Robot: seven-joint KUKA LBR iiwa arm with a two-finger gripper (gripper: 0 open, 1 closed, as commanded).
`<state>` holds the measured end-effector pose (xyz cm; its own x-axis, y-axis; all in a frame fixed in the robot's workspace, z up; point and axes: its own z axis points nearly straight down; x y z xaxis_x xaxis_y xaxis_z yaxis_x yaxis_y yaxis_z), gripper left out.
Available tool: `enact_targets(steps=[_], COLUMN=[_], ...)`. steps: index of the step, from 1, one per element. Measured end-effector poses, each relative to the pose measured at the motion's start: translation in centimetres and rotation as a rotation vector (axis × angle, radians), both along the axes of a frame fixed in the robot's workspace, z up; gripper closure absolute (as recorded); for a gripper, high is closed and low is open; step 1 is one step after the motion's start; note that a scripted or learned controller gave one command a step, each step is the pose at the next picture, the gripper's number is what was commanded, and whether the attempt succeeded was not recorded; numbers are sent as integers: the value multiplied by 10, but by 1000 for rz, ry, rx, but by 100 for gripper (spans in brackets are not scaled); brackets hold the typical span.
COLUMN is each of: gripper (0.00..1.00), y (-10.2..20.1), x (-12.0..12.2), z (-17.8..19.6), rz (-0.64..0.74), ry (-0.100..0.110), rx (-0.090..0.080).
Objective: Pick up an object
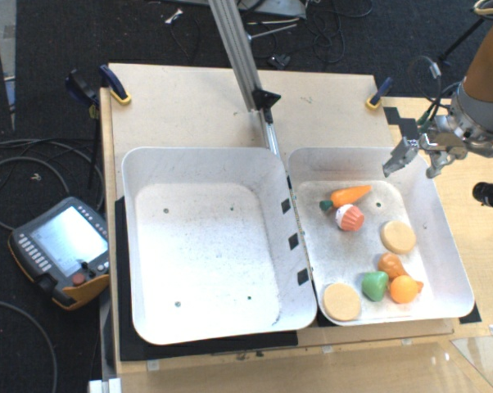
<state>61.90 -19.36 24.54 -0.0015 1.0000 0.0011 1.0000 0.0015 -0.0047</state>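
The gripper is being held open above the right bin's far right edge, with nothing seen between its fingers. A carrot, a pink-and-white piece, possibly a radish, two tan discs and other toy foods are lying in that bin.

Bins: matt white plastic, speckled; bench: pale bare wood; toy food: smooth glossy plastic; far pole: brushed metal
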Motion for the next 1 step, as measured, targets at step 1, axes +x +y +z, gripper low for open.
enact_targets(steps=[1], gripper=[0], y=[0], x=[1], z=[3], rz=[2], ry=[-5], rx=[-2])
